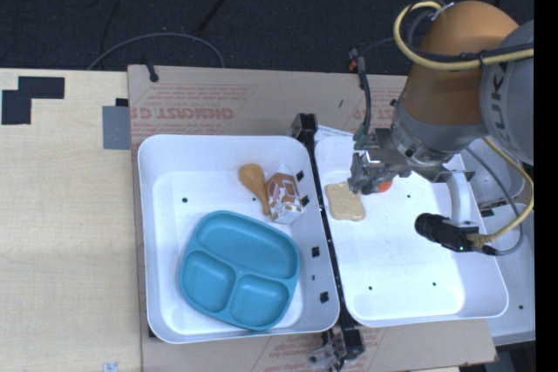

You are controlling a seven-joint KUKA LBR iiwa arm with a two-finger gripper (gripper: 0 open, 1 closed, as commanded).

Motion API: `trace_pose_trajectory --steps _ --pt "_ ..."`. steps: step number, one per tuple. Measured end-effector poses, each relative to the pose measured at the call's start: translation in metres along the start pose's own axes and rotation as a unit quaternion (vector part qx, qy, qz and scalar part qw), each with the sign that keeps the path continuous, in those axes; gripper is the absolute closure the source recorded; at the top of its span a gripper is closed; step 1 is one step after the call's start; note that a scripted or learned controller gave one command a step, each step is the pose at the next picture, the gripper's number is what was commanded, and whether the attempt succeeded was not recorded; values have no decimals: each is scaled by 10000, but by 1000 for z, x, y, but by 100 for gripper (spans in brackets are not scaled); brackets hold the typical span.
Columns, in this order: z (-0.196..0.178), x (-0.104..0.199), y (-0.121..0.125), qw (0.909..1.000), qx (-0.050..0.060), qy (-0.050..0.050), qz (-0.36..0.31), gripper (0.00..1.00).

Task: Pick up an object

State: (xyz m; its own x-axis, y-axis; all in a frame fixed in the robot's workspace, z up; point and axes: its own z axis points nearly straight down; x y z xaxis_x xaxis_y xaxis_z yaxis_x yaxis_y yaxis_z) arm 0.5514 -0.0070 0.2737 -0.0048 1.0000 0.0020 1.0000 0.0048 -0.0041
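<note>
You see the arm point(453, 65) come in from the upper right of the frame, and its gripper point(362, 179) stands over the upper left corner of the right bin point(410, 274). From this slanted view you cannot tell if the gripper is open or closed, and nothing is seen held in it.

Just below the gripper in the picture, and a little to the left, lies a beige flat piece point(346, 203) on the floor of the right bin, close to the wall that this bin shares with the left bin point(166, 213). You cannot tell whether the gripper touches the piece or only hangs beside its upper edge.

In the left bin you find a blue divided plate point(240, 268), which takes the lower middle part. Above it, near the upper right of that bin, lies a wooden spoon point(255, 183), and just right of the spoon a small brown and white packet point(284, 196). The packet is close to the plate's upper edge.

Both bins rest on a cardboard sheet point(218, 100) in the middle of the frame.
</note>
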Motion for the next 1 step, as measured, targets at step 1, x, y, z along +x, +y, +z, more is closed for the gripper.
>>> trace_pose_trajectory --steps 1 --pt "2 48 -10 10000 5 -1 -2 100"
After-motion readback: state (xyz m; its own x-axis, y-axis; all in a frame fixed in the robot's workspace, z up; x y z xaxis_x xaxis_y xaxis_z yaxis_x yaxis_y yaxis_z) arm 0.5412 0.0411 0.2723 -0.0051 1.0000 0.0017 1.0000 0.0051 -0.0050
